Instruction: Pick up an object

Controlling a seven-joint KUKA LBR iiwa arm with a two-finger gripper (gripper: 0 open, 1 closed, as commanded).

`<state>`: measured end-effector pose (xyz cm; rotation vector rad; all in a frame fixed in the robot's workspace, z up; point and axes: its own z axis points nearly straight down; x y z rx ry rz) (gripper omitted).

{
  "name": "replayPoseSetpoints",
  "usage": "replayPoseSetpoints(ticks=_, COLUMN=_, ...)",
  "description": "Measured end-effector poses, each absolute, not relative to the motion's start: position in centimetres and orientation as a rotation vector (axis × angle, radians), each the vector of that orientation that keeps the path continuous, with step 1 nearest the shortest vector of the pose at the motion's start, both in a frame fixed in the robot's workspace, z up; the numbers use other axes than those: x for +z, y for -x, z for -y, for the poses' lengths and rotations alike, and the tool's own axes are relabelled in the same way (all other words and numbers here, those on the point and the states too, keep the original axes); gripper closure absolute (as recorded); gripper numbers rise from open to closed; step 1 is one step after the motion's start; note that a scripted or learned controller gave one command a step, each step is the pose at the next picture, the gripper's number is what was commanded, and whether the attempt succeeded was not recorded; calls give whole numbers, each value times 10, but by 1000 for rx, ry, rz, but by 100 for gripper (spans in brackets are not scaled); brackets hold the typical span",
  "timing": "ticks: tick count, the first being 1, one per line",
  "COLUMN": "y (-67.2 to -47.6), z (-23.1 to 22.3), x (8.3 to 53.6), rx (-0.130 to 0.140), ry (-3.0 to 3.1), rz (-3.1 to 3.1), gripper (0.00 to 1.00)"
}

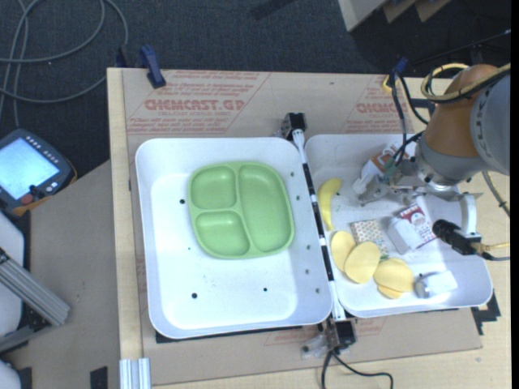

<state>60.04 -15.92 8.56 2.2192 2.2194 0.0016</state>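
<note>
- Looking into the right bin (478, 286), we see the gripper (388, 183) low near its back wall; we cannot tell its state.
- Toward the bin's front from the gripper lies a red-and-white packet (412, 227), near but apart.
- Yellow lemons (375, 264) sit nearer the front wall.
- A green tray (241, 209) fills the left bin (162, 241).

Two bins side by side on my bench, divided tray (242, 209) in the left bin (162, 282), right bin (470, 290) holding a banana (328, 199) by its left wall, small packets (409, 227) mid-bin, three rounded pieces (366, 262) nearer the front, my gripper (388, 177) over its rear part.
</note>
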Motion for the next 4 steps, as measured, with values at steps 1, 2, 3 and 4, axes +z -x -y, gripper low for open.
replayPoseSetpoints(ticks=1, y=-659, z=203, x=89, rx=18, ry=-2231, rz=-2248, gripper=0)
replayPoseSetpoints(ticks=2, y=-661, z=167, x=103, rx=-6, ry=-2226, rz=-2228, gripper=0)
replayPoseSetpoints(ticks=3, y=-663, z=193, x=88, rx=-18, ry=-2242, rz=-2241, gripper=0)
replayPoseSetpoints(ticks=4, y=-664, z=131, x=109, rx=-12, ry=-2230, rz=-2230, gripper=0)
